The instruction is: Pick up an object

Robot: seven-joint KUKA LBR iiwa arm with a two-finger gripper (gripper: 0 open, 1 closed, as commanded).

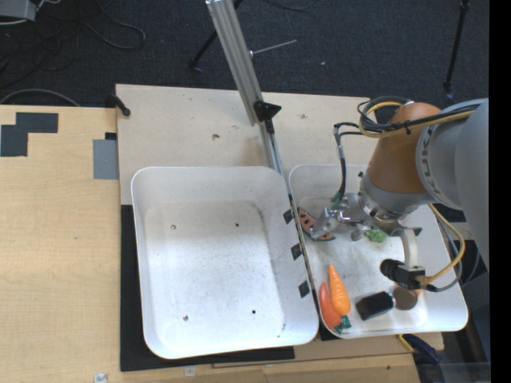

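Observation:
My gripper (326, 223) hangs low over the left part of the right bin (447, 313), under the orange wrist band (395, 162). It is close to a small reddish-brown item (306, 215) by the bin's left wall; I cannot tell if they touch. An orange carrot (338, 288) lies toward the front of that bin, with a red piece (326, 307) against its left side. A black block (374, 305) and a brown object (406, 298) lie to the right of the carrot. A small green thing (375, 234) shows beneath the wrist.
The left bin (152, 214) sits beside the right one, their walls meeting near black clips (296, 250). A slanted aluminium bar (239, 62) rises behind the bins. The grey arm body (455, 154) covers the right bin's far right corner.

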